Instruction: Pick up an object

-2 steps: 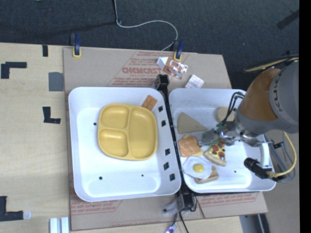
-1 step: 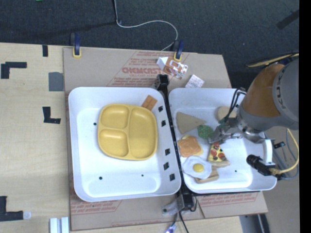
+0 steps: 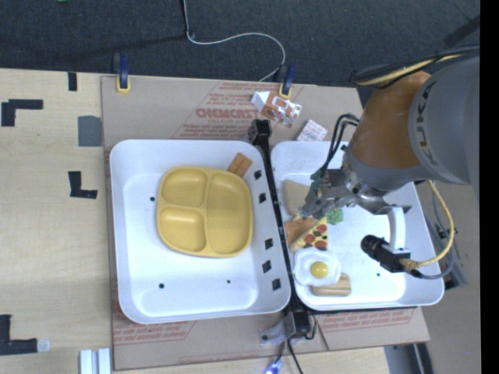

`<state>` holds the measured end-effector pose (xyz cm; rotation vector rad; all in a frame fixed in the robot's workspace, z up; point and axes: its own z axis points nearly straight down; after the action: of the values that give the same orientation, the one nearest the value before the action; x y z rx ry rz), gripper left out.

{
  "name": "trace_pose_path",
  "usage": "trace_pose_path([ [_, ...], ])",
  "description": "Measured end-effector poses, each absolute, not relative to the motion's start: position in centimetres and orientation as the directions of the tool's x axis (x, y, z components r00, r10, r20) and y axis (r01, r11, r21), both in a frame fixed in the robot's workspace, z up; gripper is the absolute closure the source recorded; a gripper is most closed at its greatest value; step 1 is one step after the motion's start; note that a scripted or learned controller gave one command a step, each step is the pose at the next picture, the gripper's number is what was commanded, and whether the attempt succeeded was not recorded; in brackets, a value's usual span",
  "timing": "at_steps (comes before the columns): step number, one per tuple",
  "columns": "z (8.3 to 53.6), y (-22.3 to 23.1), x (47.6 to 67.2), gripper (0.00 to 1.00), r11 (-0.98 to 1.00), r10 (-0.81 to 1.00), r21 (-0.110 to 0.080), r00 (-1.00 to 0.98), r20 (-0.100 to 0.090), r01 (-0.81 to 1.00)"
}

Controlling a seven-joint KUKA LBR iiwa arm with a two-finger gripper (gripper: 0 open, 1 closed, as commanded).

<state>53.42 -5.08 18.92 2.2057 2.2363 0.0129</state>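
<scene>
Currently: gripper (image 3: 318,201) low in right bin (image 3: 417,287), grip state unclear | pizza slice (image 3: 306,231), fried egg (image 3: 319,270) beside it

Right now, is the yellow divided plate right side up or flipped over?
Right side up: the yellow plate shows its three hollow compartments facing up in the left bin.

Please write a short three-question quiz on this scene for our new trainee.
1. True or false: the yellow divided plate lies in the left bin.
2. Which item lies nearest the right bin's front edge? A) fried egg B) hot dog C) pizza slice
3. Fill in: the gripper hangs over the ___ bin.

Key: 1 true; 2 B; 3 right.
</scene>
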Motion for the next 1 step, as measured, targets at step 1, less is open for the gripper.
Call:
trace_pose_path([
  [1, 18.38, -5.88, 53.18, 0.00, 0.001, 1.000, -0.003, -0.001, 0.001, 1.000],
])
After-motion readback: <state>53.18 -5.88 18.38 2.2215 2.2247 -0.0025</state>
